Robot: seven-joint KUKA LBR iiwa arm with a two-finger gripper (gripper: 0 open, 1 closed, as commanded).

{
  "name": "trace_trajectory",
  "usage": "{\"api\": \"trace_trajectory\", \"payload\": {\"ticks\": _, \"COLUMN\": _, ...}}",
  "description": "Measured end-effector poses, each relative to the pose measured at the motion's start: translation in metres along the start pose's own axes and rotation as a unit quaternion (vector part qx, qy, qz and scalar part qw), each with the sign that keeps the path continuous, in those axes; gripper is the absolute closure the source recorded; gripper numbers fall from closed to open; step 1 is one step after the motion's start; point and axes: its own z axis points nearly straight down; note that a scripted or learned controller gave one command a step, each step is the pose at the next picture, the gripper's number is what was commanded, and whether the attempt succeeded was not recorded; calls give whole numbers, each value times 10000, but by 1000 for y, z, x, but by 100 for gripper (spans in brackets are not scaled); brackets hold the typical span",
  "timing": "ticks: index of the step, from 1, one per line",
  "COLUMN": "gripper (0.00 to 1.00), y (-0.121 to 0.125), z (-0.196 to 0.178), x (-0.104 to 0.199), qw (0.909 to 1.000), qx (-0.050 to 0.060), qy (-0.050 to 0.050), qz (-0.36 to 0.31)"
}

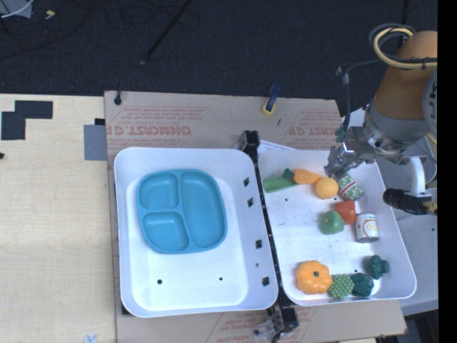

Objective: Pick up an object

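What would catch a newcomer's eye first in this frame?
Probably the bright blue divided plate, lying alone in the left white bin. Next, the cluster of toy foods in the right bin: an orange pumpkin near the front edge, a carrot and a yellow lemon toward the back. The end effector hangs above that back cluster, beside the lemon.

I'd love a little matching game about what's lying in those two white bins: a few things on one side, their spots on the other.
Things:
1. blue tray
2. pumpkin
3. can
4. claw

Places:
A. near edge of right bin
B. left bin
C. above the right bin's far end
D. right side of right bin

Pairs: 1-B, 2-A, 3-D, 4-C
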Motion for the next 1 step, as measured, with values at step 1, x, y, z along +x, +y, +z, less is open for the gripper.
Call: {"api": "trace_trajectory", "payload": {"ticks": 1, "gripper": 100, "y": 3, "z": 11, "x": 52, "qw": 10000, "qx": 23, "qy": 10, "qz": -7}}
